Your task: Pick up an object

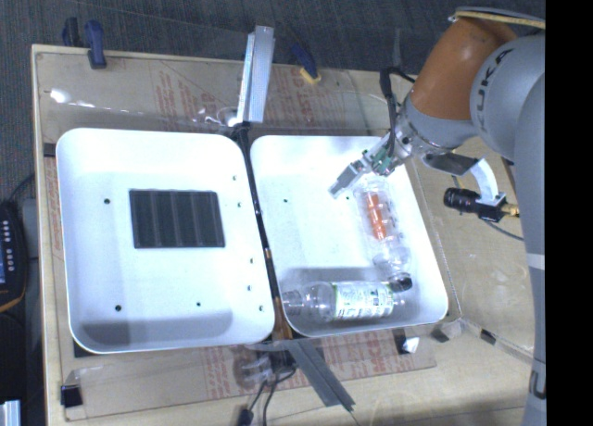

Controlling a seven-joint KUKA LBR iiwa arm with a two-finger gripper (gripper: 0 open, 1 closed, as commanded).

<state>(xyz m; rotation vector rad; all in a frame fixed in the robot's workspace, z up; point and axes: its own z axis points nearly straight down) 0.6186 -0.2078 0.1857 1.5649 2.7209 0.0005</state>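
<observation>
Reaching in from the right, the arm [482, 72] puts its gripper [357, 174] over the far part of the right bin [306, 220], and whether anything sits between its tips cannot be told from this angle. The orange band shows big and bright above the wrist, up at the far right of the bench [482, 322].

Just below the gripper lies a clear bottle with an orange label [380, 225], running from far to near along the bin's right side, dark cap at the near end. The gripper's end looks to be right at the bottle's far end, maybe touching; the view does not settle it. The bottle itself lies flat on the bin floor.

Across the near wall of the same bin lies a second clear bottle [343, 299], stretched left to right. Its right end comes up close to the first bottle's cap.

Over on the left, the left bin [93, 304] holds a dark ribbed panel [176, 219], flat and well apart from the arm. Blue clamps [95, 44] grip the far edge of the bench, and a grey bar [255, 72] stands between the two bins at the far side.
</observation>
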